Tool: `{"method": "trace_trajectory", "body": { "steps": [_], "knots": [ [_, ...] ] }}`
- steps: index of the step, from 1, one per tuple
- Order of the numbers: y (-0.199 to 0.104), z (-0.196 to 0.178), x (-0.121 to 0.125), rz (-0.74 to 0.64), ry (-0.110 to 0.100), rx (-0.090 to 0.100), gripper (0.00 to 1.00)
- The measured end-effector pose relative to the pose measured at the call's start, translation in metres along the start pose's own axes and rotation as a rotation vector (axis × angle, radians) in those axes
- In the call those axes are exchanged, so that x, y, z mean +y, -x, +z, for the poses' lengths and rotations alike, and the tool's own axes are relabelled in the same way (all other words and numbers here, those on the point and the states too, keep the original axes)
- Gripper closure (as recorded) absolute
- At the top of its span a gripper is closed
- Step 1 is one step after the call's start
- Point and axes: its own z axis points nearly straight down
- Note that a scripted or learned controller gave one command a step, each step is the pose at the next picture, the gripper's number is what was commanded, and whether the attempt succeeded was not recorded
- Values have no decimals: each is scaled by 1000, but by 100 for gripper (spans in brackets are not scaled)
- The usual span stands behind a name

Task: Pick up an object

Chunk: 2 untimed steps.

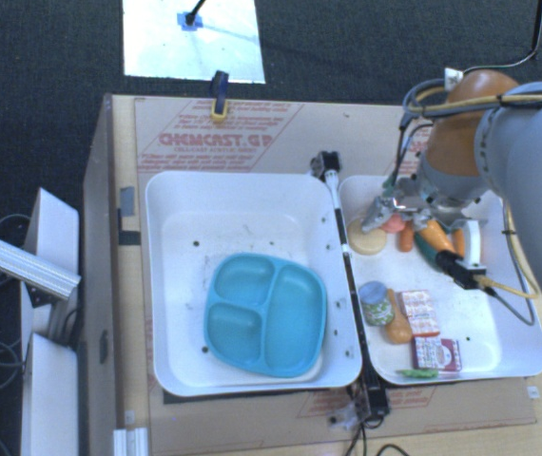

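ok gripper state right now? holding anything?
Gripper: low over the far end of the right bin, beside the tan disc; whether it is open, closed or holding anything cannot be told.

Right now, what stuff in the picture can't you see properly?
- Grey robot arm: cut off by the right edge of the camera view.
- Orange carrot-shaped toys in the right white bin: partly hidden under the wrist.
- Gripper: too small and blurred to tell what its jaws are doing.
- Small red and white printed packets: print too small to read.
- Blue divided plastic tray in the left bin: fully clear.
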Motion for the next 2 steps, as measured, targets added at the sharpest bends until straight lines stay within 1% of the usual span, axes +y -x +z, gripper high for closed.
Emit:
{"method": "trace_trajectory", "body": {
  "steps": [1, 2],
  "knots": [
    [0, -12, 2, -2, 6, -1, 100],
    [-84, -88, -26, -2, -9, 5, 100]
  ]
}}
